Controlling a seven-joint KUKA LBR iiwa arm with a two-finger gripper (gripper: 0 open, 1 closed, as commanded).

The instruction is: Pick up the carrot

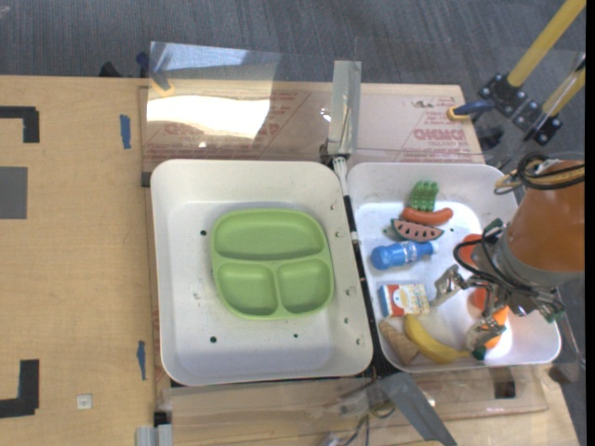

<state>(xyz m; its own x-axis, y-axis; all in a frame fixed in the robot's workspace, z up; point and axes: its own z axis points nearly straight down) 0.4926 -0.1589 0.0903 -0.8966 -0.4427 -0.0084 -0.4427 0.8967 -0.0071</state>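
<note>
Gripper (479, 309) low in the right bin (372, 189) — carrot (493, 328) just beside it.

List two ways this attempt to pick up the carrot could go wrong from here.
1. The carrot lies close to the right bin's wall, so the gripper may strike the wall.
2. The banana lies right beside it and may get nudged or grabbed instead.

Matt green plastic plate (271, 262), glossy white bins (177, 249), brown cardboard bench (74, 249).
</note>
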